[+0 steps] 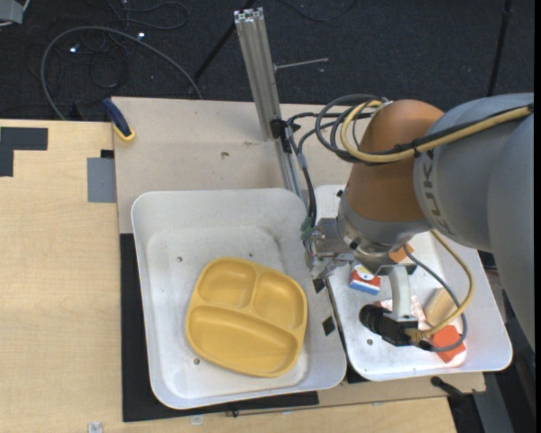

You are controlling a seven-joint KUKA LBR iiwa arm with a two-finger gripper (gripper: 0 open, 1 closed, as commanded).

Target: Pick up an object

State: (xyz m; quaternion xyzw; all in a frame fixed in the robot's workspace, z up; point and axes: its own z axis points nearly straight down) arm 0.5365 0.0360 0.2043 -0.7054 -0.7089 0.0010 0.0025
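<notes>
Near the pincer [321, 265] lies a yellow plate [246, 318].

Right bin [478, 357]: upper part hidden under the arm [469, 179]; only its lower strip and right corner show.
Arm: cut off by the frame's right side.
Gripper [317, 273]: mid-frame, mostly buried under the arm; little of it can be made out.
Box [364, 283]: white, blue and red, top edge under the arm; print too small to read.
Orange thing [447, 342]: lower right, partly covered; perhaps a packet, kind unclear.
Black bits [327, 325]: on the rim between the bins, too small to tell.
Grey thing [0, 7]: upper left, cut by the frame's edge.
</notes>
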